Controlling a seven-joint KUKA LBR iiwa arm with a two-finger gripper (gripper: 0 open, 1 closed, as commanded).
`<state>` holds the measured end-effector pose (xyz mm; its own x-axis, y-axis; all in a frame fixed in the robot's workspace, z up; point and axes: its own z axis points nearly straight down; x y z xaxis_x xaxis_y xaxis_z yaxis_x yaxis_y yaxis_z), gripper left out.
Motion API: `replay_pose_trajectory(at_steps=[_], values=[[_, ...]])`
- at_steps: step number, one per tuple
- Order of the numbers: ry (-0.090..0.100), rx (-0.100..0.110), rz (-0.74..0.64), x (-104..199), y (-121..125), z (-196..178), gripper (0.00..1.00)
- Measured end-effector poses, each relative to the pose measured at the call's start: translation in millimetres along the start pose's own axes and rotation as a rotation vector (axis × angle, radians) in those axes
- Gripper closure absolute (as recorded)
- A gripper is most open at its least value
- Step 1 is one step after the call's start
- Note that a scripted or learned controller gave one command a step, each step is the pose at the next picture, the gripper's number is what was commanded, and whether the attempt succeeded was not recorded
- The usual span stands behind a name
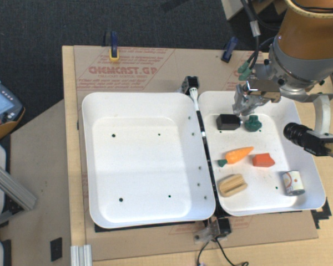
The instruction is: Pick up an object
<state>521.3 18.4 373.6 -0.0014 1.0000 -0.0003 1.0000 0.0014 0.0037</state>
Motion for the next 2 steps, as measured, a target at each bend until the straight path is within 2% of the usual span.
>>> replay_pose_trajectory(at_steps=[1,2], values=[[0.001,0.008,0.005,-36,-44,5,1.00],[0.001,0.007,-0.005,37,-25,19,1.00]])
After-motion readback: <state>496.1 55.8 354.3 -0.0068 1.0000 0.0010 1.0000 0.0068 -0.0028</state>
